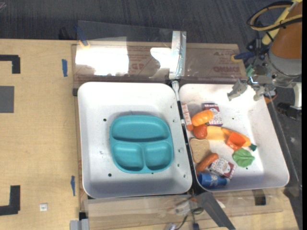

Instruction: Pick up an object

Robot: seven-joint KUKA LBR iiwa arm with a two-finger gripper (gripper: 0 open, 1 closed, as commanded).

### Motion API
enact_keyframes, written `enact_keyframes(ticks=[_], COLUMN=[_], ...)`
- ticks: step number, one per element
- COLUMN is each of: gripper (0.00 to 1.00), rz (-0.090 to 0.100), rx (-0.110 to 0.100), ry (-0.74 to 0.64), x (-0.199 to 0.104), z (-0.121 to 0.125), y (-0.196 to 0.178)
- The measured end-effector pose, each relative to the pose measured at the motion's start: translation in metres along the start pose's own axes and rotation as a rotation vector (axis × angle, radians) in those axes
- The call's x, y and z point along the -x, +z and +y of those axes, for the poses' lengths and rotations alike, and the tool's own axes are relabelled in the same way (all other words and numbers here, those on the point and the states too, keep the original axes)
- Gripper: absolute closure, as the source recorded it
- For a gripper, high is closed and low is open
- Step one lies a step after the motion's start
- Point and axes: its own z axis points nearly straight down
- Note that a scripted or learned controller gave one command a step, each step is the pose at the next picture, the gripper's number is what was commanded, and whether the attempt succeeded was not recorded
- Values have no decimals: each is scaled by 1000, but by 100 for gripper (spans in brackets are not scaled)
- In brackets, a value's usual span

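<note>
Evidently the pincer [249, 89] hung spread and empty over the right bin's [276, 143] far edge; the toy food [218, 133] lay crowded, so a descent risked nudging neighbours.

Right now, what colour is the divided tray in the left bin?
Teal; the divided tray shows plainly in the camera view.

A teal divided tray [141, 143] sits in the white left bin [91, 104]. The white right bin [273, 143] holds an orange pepper [202, 117], a red tomato [200, 132], a tan bread slice [200, 148], a green leaf [243, 157], a blue can [211, 180] and what may be a red-and-white patterned packet [221, 166]. The surface [33, 143] is pale wood with black corner marks [13, 63].
</note>
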Motion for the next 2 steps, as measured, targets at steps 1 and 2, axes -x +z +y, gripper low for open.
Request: enact_keyframes(ticks=[1,2], gripper=[0,0], rz=[-5,-1], rx=[18,10], ry=[-92,-48], x=[-24,-74], z=[-20,21], y=[91,106])
